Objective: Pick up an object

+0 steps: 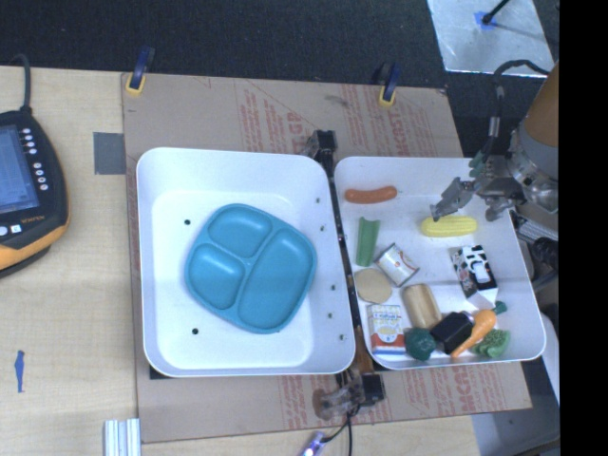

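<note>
1. The gripper (472,198) hangs over the upper right part of the right bin (532,297), reaching in from the right edge, and its fingers (450,200) are spread apart with nothing between them.
2. Just below the fingers lies a yellow corn cob (448,225) on the bin floor, close to the fingertips but not clasped.
3. To the left, near the bin's top edge, a reddish sausage (370,195) lies across.
4. Below that, a green vegetable piece (367,241) sits by the left wall, with a small silver can (397,263) tipped over beside it.
5. A black-and-white packet (472,269) rests toward the right side, well below the corn.
6. The lower end is crowded: a round tan disc (373,286), a tan cylinder (421,304), a white carton (386,324), a black block (450,332), a carrot (478,328) and green broccoli bits (492,345), all packed near one another.
7. The left bin (161,350) carries a blue divided plate (250,267), lying flat in the middle.
8. Far left on the table (66,350), a teach pendant (27,190) rests.
</note>
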